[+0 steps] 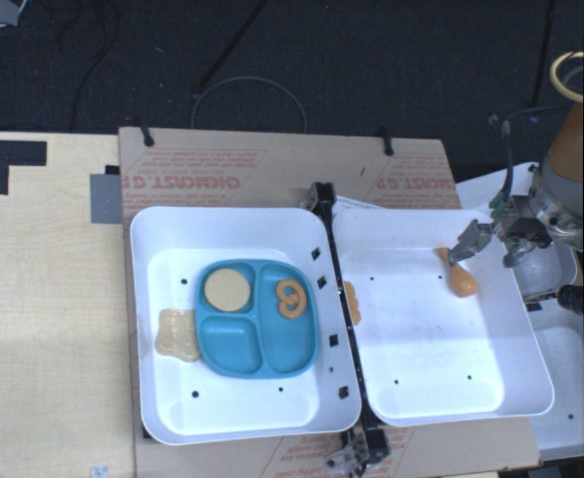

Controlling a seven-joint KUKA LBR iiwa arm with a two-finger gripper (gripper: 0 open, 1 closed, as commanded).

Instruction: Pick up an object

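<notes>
A small orange-tan food piece [462, 282] lies in the right bin [441, 406], close to its right wall. My gripper [493, 249] hovers at that bin's upper right, open. One grey finger [468, 241] points down-left, and its tip sits just above the orange piece. The other finger [517, 255] stands further right, over the bin's rim. The piece lies below and beside the left finger rather than between the two. Nothing is held.
The left bin [162, 406] holds a blue divided plate [234, 352] with a round cracker [226, 289] and a pretzel [291, 299]. A beige bread slice [177, 335] lies left of the plate. A small tan item [351, 303] rests at the divider.
</notes>
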